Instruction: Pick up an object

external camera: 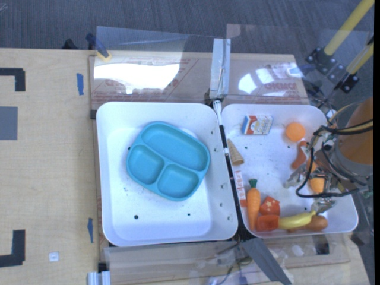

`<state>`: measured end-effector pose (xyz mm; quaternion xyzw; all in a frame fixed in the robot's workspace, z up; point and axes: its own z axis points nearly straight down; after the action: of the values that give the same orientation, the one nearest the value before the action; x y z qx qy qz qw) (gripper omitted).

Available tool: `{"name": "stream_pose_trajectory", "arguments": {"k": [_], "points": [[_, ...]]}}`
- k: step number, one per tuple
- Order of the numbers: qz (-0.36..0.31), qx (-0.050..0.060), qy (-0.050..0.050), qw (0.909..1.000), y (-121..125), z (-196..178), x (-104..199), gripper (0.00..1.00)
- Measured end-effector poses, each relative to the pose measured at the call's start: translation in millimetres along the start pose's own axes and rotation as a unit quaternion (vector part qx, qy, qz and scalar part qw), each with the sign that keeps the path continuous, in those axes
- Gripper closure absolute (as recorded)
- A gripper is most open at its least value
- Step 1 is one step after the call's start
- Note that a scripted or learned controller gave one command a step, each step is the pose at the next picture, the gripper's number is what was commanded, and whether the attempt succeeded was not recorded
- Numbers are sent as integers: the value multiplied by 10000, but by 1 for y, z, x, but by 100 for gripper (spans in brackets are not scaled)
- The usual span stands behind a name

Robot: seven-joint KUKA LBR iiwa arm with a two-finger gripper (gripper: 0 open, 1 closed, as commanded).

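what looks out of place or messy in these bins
Nothing is spilled or broken. The toy food in the right bin lies in a loose jumble: the carrot, red block and banana crowd the near edge. The small carton lies flat. The blue divided tray sits askew in the left bin.

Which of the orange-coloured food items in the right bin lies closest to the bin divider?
The carrot, with its green top, lies right beside the divider at the bin's near left. The round orange sits far across, toward the arm's side.
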<state>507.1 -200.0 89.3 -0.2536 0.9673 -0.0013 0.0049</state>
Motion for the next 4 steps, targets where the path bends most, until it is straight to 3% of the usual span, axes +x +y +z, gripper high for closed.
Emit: {"name": "stream_pose_trajectory", "arguments": {"k": [1,2,3,4], "points": [[4,19,4,10000,5,0,-7,0],[268,11,-20,9996,-2,0,-3,0],[887,20,1,9961,6,0,-8,0],[1032,23,-10,9947,6,0,-24,0]]}}
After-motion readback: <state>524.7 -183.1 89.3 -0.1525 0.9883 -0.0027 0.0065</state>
